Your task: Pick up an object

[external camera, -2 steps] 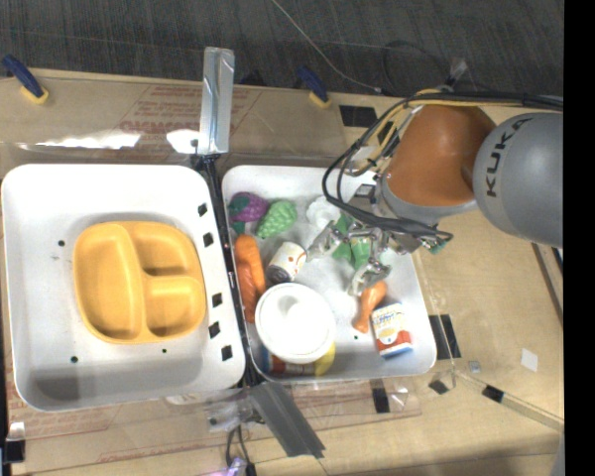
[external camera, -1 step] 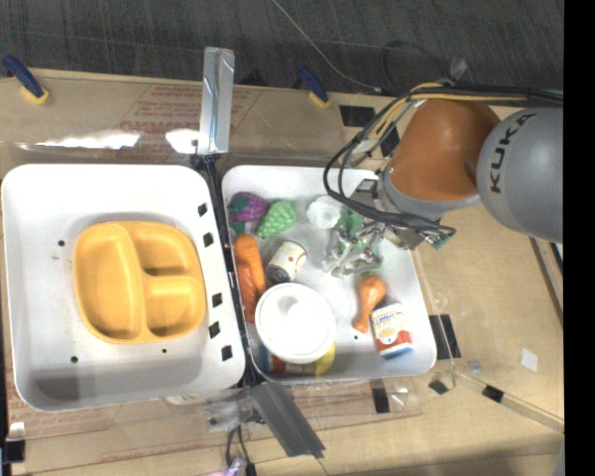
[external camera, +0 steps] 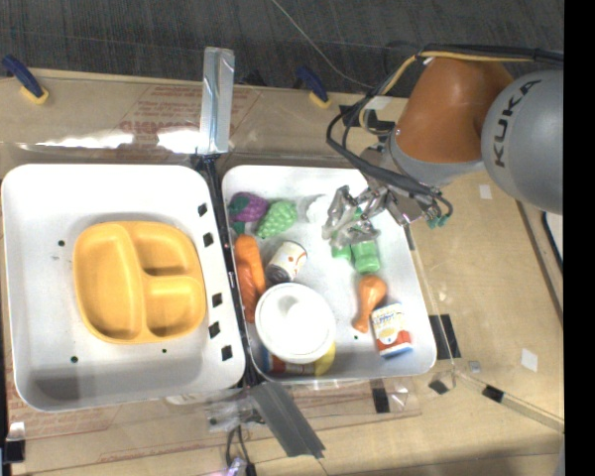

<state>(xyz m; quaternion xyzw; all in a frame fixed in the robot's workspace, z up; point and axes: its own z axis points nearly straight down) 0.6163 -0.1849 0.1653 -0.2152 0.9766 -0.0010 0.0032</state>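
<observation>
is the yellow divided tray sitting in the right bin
No, the yellow divided plastic tray lies alone in the left white bin, while the right white bin holds the toy food.

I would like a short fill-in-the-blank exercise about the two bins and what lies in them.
1. The yellow divided tray lies in the ____ bin.
2. The gripper is above the ____ bin.
3. The white bowl is next to the ____ carrot.
4. The small block under the gripper is ____.

Missing words: left; right; orange; green
</observation>
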